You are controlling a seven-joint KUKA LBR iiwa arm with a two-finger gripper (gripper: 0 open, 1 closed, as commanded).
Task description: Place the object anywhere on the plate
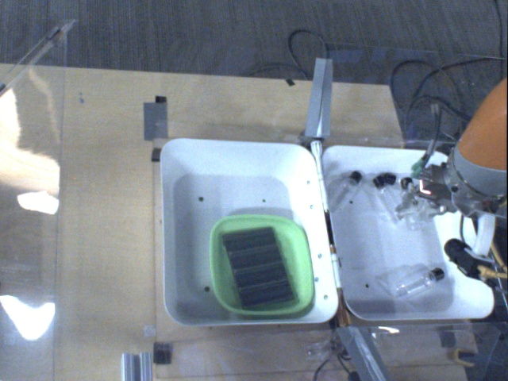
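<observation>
Green plate (300, 248) sat in left bin (184, 173), dark ridged block (257, 267) lying on it. Clear bottle (410, 280) with dark cap lay on its side in right bin (357, 292), near front edge, well apart from plate. Tool (413, 201) hovered over right bin's back half, transparent and blurred; couldn't tell its state. Both bins on tabletop (87, 236).

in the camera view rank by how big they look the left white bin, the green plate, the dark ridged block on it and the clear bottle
1. Left shallow white plastic bin
2. Light green square plate
3. Dark ridged rectangular block lying on that plate
4. Small clear plastic bottle with a dark cap, lying in the right bin

The gaps are plain, none is a close call.
</observation>
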